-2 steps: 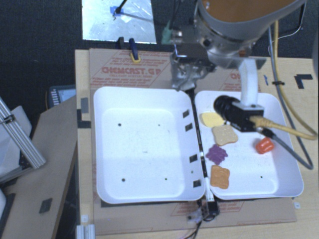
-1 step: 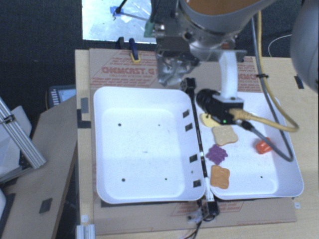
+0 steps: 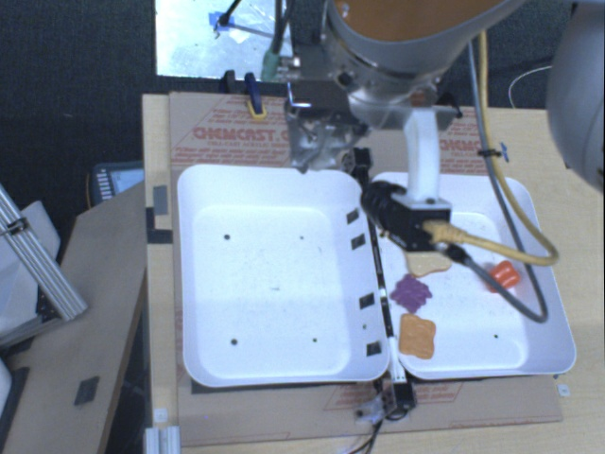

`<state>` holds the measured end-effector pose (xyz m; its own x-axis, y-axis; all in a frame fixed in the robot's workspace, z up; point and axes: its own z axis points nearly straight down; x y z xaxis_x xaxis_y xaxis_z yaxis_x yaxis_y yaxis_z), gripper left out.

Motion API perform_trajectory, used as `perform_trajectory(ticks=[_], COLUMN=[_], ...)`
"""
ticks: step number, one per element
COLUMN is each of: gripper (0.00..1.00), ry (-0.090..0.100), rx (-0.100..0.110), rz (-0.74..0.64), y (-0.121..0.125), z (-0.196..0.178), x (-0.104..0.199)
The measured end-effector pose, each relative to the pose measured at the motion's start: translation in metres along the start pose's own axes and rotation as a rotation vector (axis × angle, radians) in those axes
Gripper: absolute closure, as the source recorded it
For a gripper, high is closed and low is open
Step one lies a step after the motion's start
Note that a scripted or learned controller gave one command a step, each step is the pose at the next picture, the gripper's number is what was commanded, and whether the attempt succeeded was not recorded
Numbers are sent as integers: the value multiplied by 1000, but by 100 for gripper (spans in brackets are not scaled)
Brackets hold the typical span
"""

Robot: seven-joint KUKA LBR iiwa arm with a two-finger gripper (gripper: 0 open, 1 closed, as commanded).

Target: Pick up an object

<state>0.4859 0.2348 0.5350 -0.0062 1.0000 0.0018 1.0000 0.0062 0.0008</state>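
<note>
Right bin point(image 3: 548, 348), lower right: purple piece point(image 3: 411, 292), orange piece point(image 3: 417, 336), tan piece point(image 3: 427, 264), small red-orange piece point(image 3: 505, 274). Gripper point(image 3: 321, 149) over far rim of left bin point(image 3: 217, 253) (its opening cannot be told). Cardboard point(image 3: 203, 112) beneath reads "CHEMCAST" in red.

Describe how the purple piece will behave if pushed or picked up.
The purple piece looks flat and thin: probably light, hard to pinch from above. On the smooth floor of the bin it would likely slide, not roll, perhaps nudging the orange piece nearby.
</note>
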Motion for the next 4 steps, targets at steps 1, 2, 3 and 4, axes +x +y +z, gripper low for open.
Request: perform_trajectory(ticks=[1,2,3,4], gripper=[0,100,0,100], ry=[0,2,2,4], rx=[0,-3,-2,-5], rz=[1,-2,-2,-5], y=[0,1,1,1], z=[0,-12,-11,-23], x=[-1,0,0,0])
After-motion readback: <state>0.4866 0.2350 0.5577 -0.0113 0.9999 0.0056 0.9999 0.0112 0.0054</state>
